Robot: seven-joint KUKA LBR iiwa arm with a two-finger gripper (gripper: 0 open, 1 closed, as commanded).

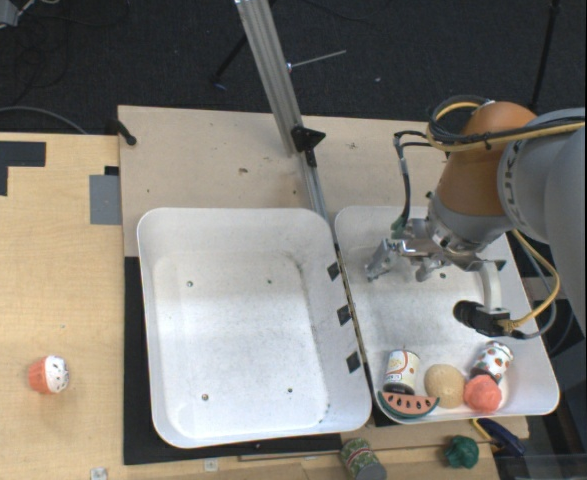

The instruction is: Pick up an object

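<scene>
Arm [493, 183] over right bin [413, 308], toys [443, 388] below

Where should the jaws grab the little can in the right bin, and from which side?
Grip the can across its round body from straight above, probably. It lies near the bin's front, with the watermelon slice right in front and the beige ball close beside it, so side approaches look crowded.

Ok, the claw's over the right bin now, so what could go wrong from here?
The objects are packed together in the right bin's near corner: can, watermelon slice, beige ball and pink ball. A descent there may hit several and grip none. The claw hangs over bare floor, far from them; closing here would likely catch nothing.
</scene>
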